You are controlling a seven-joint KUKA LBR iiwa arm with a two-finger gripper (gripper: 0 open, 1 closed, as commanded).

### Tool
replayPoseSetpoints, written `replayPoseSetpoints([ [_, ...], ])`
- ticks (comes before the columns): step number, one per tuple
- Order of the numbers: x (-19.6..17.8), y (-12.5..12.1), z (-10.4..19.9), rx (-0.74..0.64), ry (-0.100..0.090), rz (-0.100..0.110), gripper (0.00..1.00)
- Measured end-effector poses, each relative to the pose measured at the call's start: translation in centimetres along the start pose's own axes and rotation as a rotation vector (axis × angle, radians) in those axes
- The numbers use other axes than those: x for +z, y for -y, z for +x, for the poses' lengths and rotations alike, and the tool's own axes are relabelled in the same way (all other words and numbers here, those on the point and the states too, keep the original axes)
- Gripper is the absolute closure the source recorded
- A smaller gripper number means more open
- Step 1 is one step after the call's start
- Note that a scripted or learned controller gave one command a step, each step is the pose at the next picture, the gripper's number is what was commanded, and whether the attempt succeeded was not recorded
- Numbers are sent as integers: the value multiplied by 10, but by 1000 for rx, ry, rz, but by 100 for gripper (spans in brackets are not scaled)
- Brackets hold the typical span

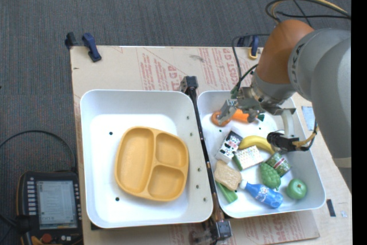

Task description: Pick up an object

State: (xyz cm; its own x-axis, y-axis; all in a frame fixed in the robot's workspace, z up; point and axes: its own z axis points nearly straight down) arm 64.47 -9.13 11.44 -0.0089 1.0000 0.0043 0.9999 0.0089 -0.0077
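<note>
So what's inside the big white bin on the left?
The left bin holds a yellow divided plate with three sections, lying flat. The bin floor under the plate is covered, so anything there can't be seen.

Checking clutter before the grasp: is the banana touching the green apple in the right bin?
Apart. The camera view shows the banana up near the bin's middle and the green apple lower right, other items between them.

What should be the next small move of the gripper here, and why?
Probably lower straight down and close. The gripper hovers at the carrot in the right bin, and nothing shows between its fingers yet.
</note>
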Motion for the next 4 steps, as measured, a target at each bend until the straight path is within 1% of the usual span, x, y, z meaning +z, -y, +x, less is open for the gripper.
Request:
replayPoseSetpoints([
  [1,-9,0,0,-1,-1,1,100],
  [2,-9,0,0,-1,-1,1,0],
  [3,28,1,11,6,3,-3,0],
  [4,18,0,11,4,2,-2,100],
])
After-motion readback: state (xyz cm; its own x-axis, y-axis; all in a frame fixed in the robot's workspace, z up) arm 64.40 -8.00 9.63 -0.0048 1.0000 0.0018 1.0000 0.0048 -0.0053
